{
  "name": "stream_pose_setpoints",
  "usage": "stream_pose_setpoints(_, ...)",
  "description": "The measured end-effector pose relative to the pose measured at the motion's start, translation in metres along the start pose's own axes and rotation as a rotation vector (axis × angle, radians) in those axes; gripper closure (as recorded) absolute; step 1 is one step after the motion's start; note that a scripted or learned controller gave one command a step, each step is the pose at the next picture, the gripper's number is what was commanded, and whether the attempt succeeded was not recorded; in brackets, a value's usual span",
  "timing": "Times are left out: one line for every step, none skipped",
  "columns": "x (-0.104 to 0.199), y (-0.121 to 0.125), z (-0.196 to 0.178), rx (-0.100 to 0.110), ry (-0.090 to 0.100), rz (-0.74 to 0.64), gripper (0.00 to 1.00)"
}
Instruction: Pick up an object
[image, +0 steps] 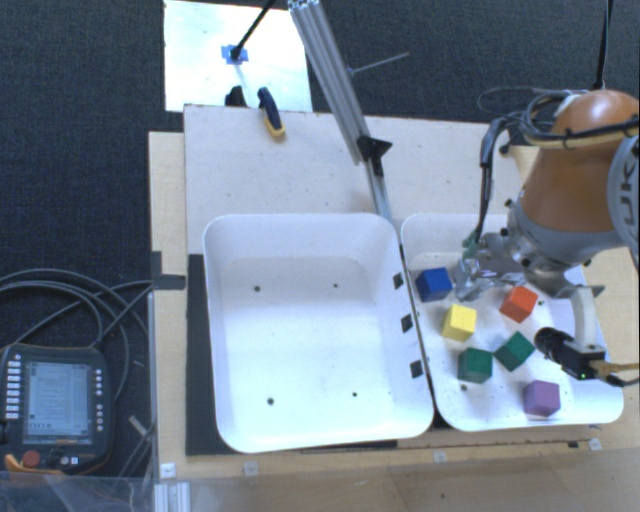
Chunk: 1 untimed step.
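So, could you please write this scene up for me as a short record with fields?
arm: reaches in from the right, over the right bin
gripper: low in the right bin, between the blue cube and orange cube
other cubes in right bin: yellow cube, two green cubes, purple cube
left bin: white
beside bench: teach pendant

No readable writing anywhere here. The handheld control unit (55, 407) at the lower left has a lit screen, but whatever is on it is too small and blurred to make out. A dark mark on the arm (628, 205) is cut off, unreadable.
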<state>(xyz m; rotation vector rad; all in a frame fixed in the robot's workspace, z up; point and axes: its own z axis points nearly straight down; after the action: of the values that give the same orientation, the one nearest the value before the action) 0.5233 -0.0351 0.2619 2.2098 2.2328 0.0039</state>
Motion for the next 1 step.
stream_pose_setpoints(0.0569,-0.0088,-0.0063,0.000,0.001,-0.002,1.00)
